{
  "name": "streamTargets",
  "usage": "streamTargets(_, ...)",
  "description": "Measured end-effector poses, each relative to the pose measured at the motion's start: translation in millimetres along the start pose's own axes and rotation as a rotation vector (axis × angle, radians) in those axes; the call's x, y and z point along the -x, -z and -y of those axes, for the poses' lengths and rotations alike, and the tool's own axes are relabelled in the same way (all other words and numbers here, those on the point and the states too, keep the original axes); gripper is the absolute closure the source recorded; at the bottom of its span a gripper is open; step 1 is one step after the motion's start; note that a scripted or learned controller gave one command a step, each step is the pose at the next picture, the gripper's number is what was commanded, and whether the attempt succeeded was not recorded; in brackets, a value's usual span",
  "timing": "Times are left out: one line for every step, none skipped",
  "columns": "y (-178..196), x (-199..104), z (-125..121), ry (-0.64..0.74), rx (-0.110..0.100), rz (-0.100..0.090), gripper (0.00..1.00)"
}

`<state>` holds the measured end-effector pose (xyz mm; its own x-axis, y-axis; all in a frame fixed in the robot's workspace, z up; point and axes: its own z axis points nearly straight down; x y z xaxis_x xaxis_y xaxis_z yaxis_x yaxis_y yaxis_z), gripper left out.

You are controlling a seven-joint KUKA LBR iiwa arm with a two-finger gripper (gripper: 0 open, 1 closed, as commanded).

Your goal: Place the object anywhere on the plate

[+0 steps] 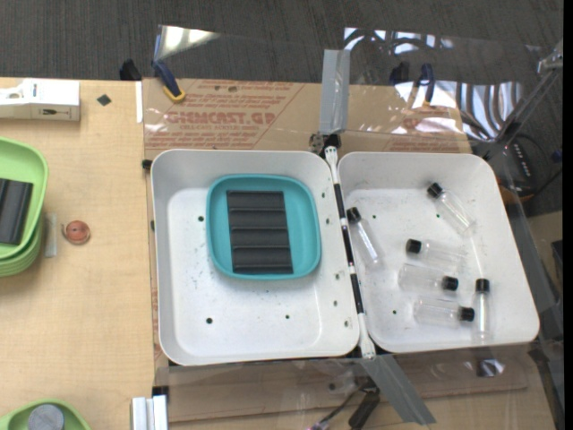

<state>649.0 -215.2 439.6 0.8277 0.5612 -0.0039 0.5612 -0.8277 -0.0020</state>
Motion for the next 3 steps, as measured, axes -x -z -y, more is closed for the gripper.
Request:
streamTargets(-0.2, 5.4, -3.0, -0.088, -0.001, 0.0, 0.0)
streamTargets(0.5, 2.1, -6.3, -0.211, -0.001, -0.001, 0.0)
streamTargets(-0.1, 3.0, -6.2, -0.312, -0.001, 0.0, 0.0)
